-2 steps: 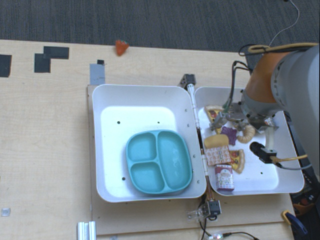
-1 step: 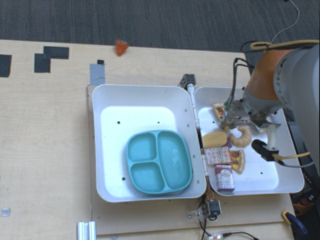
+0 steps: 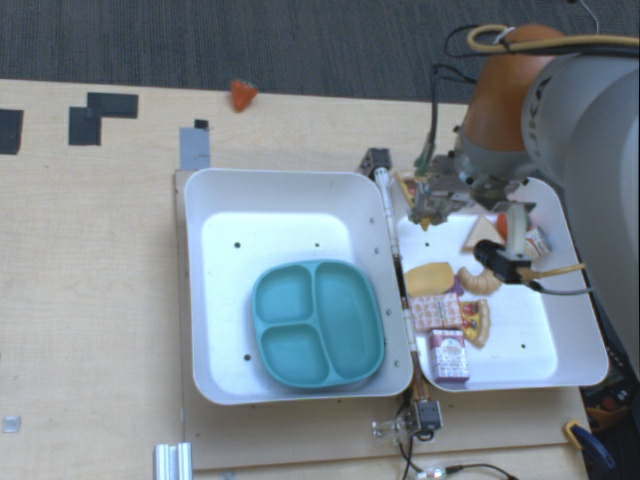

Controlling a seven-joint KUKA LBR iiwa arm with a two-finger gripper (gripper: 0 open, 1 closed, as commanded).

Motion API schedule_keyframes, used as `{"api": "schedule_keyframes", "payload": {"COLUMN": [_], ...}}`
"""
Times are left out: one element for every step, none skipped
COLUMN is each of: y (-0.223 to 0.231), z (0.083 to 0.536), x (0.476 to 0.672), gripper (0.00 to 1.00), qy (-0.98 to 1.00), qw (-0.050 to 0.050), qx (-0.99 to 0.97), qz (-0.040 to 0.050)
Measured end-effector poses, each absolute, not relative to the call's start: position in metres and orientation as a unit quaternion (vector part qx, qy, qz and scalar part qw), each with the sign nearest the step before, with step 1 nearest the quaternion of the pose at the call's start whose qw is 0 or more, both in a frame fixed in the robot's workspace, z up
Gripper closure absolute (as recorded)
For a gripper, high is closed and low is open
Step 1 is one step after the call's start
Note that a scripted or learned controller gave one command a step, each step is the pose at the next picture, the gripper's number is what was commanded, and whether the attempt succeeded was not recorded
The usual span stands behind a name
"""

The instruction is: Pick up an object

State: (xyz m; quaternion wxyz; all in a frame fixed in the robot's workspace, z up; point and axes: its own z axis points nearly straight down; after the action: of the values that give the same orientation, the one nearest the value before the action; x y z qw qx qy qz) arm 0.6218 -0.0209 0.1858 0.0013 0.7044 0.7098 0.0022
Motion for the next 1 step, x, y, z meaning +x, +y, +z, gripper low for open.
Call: {"api": "schedule_keyframes", "payload": {"y": [0.0146], "z": [0.1863], "x": [0.6683], "gripper": [1.00], "qy": [0.710], "qw": [0.001], "qx": [0.704], "qz": [0.0013]}}
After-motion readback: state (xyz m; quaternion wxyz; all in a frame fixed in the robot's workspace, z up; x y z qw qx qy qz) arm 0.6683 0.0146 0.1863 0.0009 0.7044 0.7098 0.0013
